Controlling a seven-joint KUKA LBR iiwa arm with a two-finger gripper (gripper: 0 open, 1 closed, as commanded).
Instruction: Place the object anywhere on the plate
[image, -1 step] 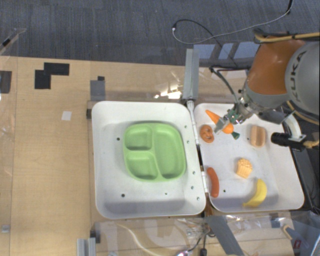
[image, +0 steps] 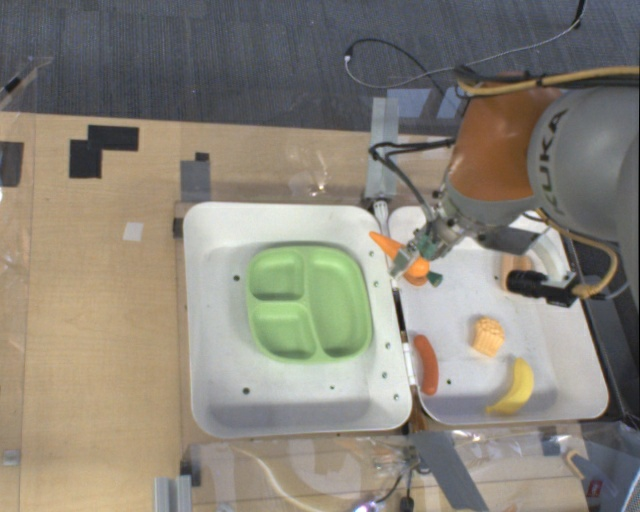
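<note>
The jaws are closed on a toy carrot (image: 395, 252), which you can see pinched between the fingers of the gripper (image: 413, 257), its orange body pointing up and left towards the seam between the two bins while its green top end sits just under the fingertips. The carrot hangs at the left edge of the right bin (image: 560, 400), right beside the raised rims where the bins meet, and the green divided plate (image: 305, 302) lies in the middle of the left bin (image: 210, 330), some way off to the left. The main risk, as you should judge it, is the grip itself: the fingers seem to hold the carrot near one end, so most of its length sticks out to one side, and a quick sideways move could let it swivel or slip free. If it drops early it lands on the rim or on the white floor of the left bin short of the plate. A low carry could also clip the carrot's tip on the bin rims. Watch too the release: the plate's raised dividers and sloped compartments could let a long, round object roll or bounce out. The toy sausage (image: 427, 363), corn piece (image: 488, 336) and banana (image: 512, 388) lie well clear in the right bin.
</note>
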